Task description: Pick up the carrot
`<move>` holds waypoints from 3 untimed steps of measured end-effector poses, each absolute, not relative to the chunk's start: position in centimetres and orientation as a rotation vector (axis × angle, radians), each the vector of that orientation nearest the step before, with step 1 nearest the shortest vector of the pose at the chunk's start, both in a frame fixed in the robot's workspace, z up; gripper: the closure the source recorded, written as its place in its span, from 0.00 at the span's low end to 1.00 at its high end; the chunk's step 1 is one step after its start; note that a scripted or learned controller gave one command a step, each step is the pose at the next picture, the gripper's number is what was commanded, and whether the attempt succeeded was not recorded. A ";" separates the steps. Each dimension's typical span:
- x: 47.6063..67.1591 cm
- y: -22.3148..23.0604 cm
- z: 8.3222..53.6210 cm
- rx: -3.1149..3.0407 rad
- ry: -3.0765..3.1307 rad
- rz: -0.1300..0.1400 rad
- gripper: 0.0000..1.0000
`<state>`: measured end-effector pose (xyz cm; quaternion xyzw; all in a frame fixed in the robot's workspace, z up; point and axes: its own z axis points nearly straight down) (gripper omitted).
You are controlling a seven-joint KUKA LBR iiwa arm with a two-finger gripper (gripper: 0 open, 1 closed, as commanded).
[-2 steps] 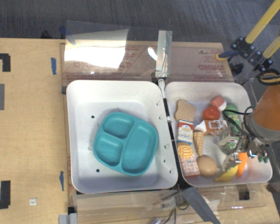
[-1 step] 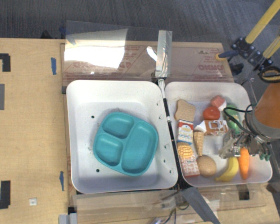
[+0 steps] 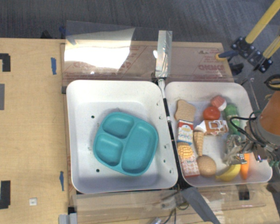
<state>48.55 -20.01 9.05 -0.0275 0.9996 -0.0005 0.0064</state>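
- The small orange plastic carrot stands roughly upright in the near right corner of the right-hand shallow white bin, close against its near wall.
- The metal two-finger gripper hangs just left of it and a little farther back; whether its jaws are apart or together cannot be told under the cables.
- The carrot looks light, rigid and smooth, so likely slippery; a grip across its thicker middle seems safest.
- The yellow toy banana touches it on the left, and the brown potato-shaped toy lies beyond.
- Room is tight: walls near and right, so approach from above.
- The teal divided plate sits well apart in the left bin.
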 end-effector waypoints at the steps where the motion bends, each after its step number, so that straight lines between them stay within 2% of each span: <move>1: 49.5 -22.1 9.0 0.021 3.128 0.000 1.00; 2: 48.5 -20.9 9.1 -0.322 3.109 -0.011 1.00; 3: 49.8 -13.0 17.1 -0.493 3.087 -0.003 1.00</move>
